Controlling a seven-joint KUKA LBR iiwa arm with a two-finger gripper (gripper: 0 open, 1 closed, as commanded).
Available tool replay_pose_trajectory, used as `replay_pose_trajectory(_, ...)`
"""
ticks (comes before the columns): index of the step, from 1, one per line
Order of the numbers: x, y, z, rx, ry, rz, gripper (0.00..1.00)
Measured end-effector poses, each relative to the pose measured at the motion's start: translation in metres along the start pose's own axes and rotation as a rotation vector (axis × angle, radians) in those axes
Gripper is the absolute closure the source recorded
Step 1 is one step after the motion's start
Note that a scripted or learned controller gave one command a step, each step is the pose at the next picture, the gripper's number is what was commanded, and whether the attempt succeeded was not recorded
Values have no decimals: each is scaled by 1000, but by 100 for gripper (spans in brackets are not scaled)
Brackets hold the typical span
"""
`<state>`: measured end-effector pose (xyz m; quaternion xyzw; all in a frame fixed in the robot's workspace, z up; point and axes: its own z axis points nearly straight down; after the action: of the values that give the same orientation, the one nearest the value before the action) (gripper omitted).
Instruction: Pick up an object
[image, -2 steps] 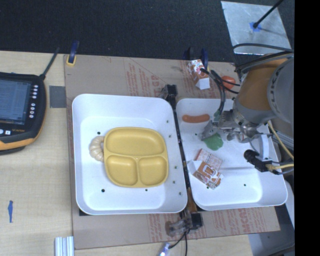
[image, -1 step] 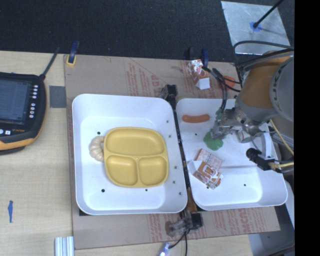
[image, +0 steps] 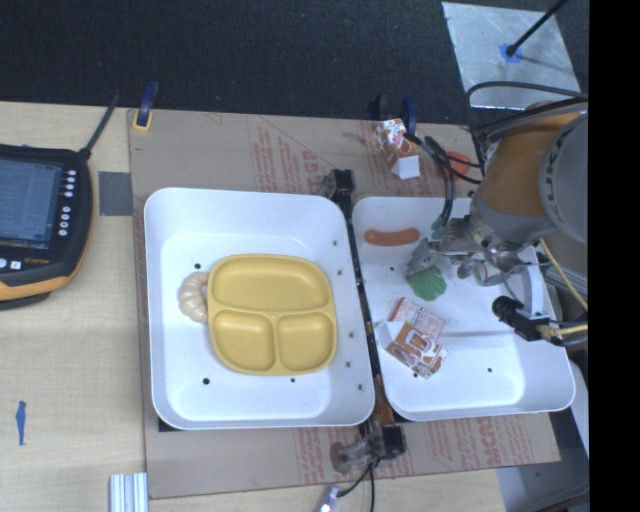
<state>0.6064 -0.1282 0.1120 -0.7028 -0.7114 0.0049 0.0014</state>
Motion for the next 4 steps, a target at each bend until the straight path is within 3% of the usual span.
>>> replay_pose_trajectory(1, -1, 0, -10, 0, -2, -2, 100)
replay_pose_trajectory(2, -1, 0, -10, 0, -2, -2, 0)
replay_pose_trajectory(3, -3, -4, 21, -4, 4, 8, 0)
replay_pose_trajectory(4, -4, -4, 10, -2, 3, 6, 100)
